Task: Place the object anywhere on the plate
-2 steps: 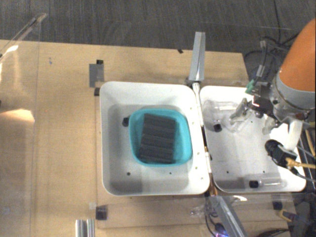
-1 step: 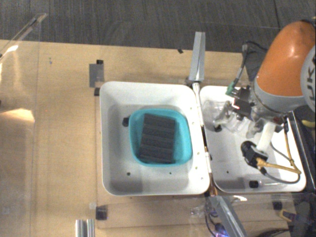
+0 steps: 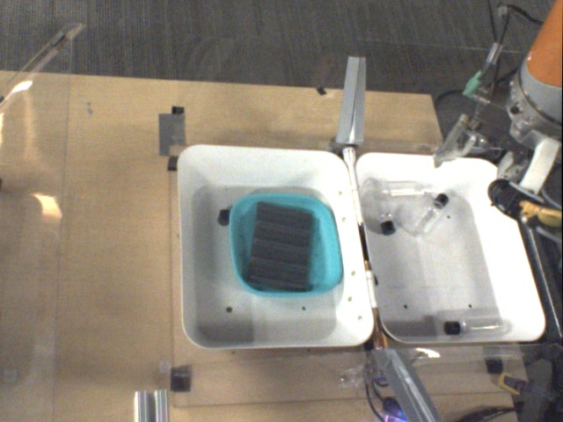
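Note:
In the left bin (image 3: 202, 323) lies a teal plate (image 3: 329, 246). A dark grey ridged block (image 3: 281, 243) rests flat on the middle of the plate. A small black piece (image 3: 224, 217) peeks out at the plate's left edge. My gripper (image 3: 506, 167) hangs over the far right corner of the right bin (image 3: 519, 323), well away from the plate, below the grey wrist and orange band (image 3: 547, 38). Nothing is visible in it.
The right bin holds clear plastic pieces (image 3: 412, 207) with black caps near its far left. A clear tube (image 3: 475, 326) lies along its near rim. A grey metal bar (image 3: 352, 104) stands behind the seam between the bins. Cables run at the right.

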Tool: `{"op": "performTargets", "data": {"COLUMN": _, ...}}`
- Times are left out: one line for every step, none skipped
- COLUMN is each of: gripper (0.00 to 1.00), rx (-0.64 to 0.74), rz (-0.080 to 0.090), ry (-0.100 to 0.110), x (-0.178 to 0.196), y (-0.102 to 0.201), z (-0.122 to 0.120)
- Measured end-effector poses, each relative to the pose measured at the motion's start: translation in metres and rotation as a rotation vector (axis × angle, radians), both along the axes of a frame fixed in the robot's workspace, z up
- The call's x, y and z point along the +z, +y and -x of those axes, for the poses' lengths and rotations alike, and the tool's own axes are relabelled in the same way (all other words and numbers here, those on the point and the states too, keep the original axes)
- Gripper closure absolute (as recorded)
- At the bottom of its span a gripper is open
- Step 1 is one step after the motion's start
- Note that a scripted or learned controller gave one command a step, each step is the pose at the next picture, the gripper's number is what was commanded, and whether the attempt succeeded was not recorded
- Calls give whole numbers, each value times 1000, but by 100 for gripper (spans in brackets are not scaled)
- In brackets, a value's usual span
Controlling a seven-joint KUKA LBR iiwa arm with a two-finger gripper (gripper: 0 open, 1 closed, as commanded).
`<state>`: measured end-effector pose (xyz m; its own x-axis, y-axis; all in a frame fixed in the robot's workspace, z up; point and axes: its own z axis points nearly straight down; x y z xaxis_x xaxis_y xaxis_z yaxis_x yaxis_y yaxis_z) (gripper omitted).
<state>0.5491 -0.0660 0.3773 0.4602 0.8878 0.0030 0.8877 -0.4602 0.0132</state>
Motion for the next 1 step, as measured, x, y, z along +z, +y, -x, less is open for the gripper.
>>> {"op": "performTargets", "data": {"gripper": 0, "rx": -247, "rz": -3, "ry": -3, "x": 60, "y": 1, "z": 52}}
